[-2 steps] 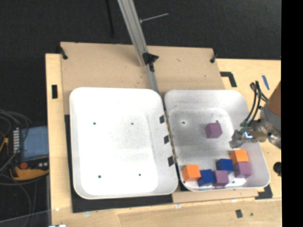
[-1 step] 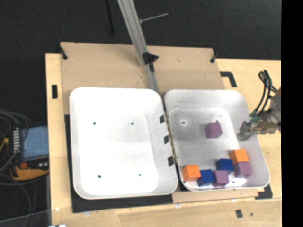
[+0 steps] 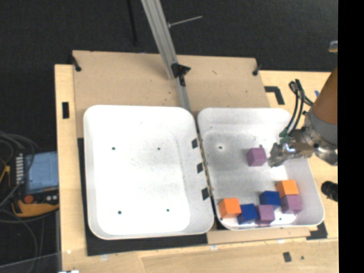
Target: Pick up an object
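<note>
Now the gripper (image 3: 277, 155) sits low in the right bin (image 3: 227, 124), just beside a lone purple cube (image 3: 256, 156).
How its tool is set cannot be told. Past that cube, toward the bin's near edge, lie an orange cube (image 3: 230, 207), two blue cubes (image 3: 248, 213) (image 3: 269, 198), two purple cubes (image 3: 266, 213) (image 3: 292, 203) and another orange cube (image 3: 287, 187). The left bin (image 3: 142, 169) adjoins.

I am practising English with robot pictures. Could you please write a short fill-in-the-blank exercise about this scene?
1. All the blocks lie in the ___ bin.
2. The block nearest the gripper is ___ in colour.
3. The number of orange blocks in the picture is ___.
4. The arm enters from the ___ side of the picture.

Missing words: right; purple; two; right
</note>
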`<state>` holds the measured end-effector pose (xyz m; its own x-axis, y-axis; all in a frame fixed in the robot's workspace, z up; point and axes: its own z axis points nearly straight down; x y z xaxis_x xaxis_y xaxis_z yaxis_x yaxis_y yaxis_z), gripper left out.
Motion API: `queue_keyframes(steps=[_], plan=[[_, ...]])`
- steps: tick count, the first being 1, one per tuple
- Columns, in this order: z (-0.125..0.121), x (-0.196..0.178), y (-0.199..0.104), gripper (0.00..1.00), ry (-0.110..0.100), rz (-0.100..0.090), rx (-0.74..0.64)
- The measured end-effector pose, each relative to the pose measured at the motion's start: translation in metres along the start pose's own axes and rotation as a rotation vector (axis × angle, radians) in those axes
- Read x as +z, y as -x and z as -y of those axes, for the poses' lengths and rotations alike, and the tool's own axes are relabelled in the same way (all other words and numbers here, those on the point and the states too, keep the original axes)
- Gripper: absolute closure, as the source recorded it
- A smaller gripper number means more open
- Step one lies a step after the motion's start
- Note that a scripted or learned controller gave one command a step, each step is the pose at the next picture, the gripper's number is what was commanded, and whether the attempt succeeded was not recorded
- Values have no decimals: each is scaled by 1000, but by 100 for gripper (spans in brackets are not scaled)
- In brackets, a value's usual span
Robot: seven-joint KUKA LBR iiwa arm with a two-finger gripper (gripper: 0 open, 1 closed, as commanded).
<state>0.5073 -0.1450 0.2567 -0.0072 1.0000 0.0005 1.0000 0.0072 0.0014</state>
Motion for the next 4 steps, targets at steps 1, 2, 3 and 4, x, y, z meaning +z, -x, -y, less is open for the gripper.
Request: queue_keyframes(steps=[1,2,3,4], plan=[[-20,-6,-52,100,1,-1,-2],[-51,3,-104,100,1,0,0],[-64,16,-151,100,0,1,2],[-93,25,-201,100,1,0,0]])
